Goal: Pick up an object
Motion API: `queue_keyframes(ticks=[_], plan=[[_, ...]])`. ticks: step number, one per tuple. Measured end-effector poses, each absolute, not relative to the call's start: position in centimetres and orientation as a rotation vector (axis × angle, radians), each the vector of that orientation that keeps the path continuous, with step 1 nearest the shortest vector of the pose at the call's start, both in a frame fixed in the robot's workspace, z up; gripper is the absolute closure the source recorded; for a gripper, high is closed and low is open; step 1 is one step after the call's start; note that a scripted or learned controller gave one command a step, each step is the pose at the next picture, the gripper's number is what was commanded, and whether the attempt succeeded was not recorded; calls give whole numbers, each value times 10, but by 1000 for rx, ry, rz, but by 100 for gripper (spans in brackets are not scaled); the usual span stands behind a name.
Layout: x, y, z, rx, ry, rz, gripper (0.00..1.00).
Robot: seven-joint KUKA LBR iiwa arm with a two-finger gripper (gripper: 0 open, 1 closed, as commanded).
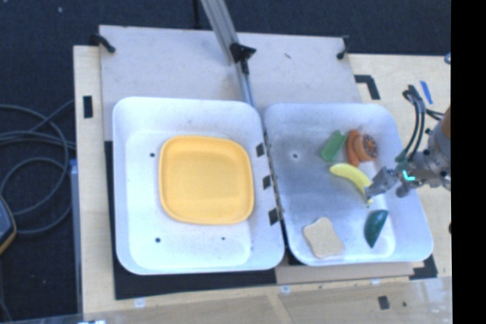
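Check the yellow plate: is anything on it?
Empty. The yellow plate lies flat in the left bin, its whole surface bare.

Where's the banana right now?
The yellow toy banana lies in the right white bin, toward its right side, just below the green piece and orange piece, with the tool beside its right end.

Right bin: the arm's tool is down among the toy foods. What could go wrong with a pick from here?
1. The tool sits at the yellow plastic banana's end, so it may push the banana away rather than grip it.
2. The dark green leaf-shaped toy lies just below; descending could nudge it.
3. The shallow white right bin's right wall is near the wrist, so a sideways move risks contact.
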State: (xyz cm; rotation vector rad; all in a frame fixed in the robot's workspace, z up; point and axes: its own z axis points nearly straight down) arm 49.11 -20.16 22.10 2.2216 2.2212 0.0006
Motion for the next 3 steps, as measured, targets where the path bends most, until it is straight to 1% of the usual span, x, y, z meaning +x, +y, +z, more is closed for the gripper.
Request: queue_keyframes(ticks=[1,2,3], plan=[[491,-202,221,2222,2221,1,0],[492,-202,159,2225,2224,-4,0],[492,-202,107,2223,2222,-2,0]])
